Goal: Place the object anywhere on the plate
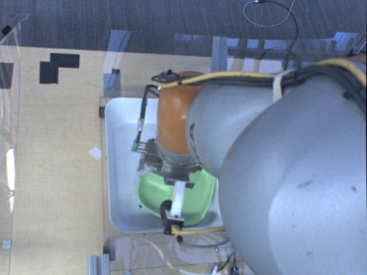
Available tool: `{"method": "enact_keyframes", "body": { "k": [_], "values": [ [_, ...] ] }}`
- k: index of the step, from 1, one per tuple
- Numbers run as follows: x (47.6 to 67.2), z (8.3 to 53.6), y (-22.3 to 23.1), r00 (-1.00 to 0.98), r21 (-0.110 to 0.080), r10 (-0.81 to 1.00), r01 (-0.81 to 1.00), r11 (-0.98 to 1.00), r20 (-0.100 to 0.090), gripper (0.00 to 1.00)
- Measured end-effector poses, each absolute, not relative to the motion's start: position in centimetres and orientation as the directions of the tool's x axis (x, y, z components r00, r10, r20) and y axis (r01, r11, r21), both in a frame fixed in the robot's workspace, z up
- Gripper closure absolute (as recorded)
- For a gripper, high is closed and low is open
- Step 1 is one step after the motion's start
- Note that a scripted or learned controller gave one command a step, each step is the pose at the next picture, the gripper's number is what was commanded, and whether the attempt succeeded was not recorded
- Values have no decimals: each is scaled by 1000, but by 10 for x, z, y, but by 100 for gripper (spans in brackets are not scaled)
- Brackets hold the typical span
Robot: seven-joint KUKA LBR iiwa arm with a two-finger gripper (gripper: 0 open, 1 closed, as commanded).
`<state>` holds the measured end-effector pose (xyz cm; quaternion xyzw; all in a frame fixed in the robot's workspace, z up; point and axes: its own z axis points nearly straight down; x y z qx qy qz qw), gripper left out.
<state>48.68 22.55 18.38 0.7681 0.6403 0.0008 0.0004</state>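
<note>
A light green plate (150, 195) lies at the near end of the white bin (118, 153). My arm reaches in from the right, and its orange-banded wrist (172, 125) hangs straight over the plate's far half. The gripper (166, 173) sits just above the plate, seen from behind and largely hidden by the wrist. Any object at the gripper is hidden from this view.
The white bin's left wall and far corner are bare. The wooden bench (51, 171) stretches to the left, with black marks (57, 66) at its far edge. The arm's grey body (287, 171) covers the right side of the view.
</note>
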Motion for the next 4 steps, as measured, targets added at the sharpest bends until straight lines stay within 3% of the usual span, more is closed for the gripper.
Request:
{"method": "enact_keyframes", "body": {
  "k": [1, 2, 3, 4],
  "values": [
    [488, 194, 227, 172, 4, 985, 985, -172, 2, 100],
    [487, 193, 235, -154, 0, 988, 988, 154, 0, 100],
    [486, 150, 228, 532, -1, 847, 847, -532, -1, 100],
    [486, 150, 228, 531, -1, 848, 848, -531, 0, 0]
  ]
}}
